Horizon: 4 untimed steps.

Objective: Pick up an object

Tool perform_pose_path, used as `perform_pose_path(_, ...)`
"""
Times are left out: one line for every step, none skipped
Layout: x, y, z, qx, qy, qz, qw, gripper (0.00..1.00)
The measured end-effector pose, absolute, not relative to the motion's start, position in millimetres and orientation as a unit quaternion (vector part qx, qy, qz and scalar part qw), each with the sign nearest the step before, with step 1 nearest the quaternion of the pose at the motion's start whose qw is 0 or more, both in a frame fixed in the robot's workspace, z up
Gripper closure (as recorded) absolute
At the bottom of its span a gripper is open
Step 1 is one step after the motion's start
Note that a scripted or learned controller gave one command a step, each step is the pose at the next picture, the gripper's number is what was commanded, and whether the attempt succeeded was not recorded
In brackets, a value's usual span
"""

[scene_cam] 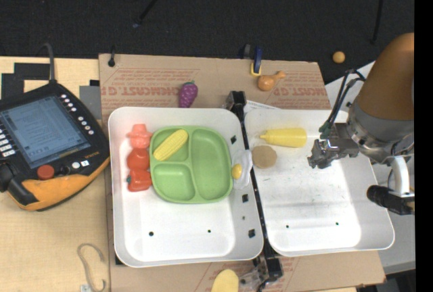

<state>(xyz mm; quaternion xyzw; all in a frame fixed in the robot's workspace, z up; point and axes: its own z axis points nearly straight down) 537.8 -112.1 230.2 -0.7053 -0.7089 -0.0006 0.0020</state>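
Gripper [321, 154] hung low over right bin [352, 233], nothing visible between its fingers; open or shut, could not tell. Nearest target, yellow squeeze bottle [284, 137], lay on its side just left of it, beside 1 tan puck [264, 157]. Bottle judged light, stiff, smooth plastic, likely to roll; best pinched across the body's middle.

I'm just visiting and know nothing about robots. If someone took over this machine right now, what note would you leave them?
Gripper: over the right bin, near its upper right; nothing seen between its fingers, and I cannot tell if they are open.
Right bin holds a yellow squeeze bottle and a round tan piece, both to the gripper's left.
Left bin holds a green divided plate with a corn cob on it, and a red toy beside the plate.
Done: nothing picked up yet.
Left: grasp and lift one object.
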Motion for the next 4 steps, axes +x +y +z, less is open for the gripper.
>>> perform_pose_path(531.5, -50, 223, -0.705, -0.709, 0.0003, 0.003, 1.00)
perform_pose_path(524.1, 8, 215, -0.706, -0.708, 0.0008, 0.002, 1.00)
perform_pose_path(518.3, 58, 230, -0.706, -0.709, 0.0000, 0.001, 1.00)
perform_pose_path(521.5, 114, 237, -0.706, -0.709, 0.0001, 0.002, 1.00)
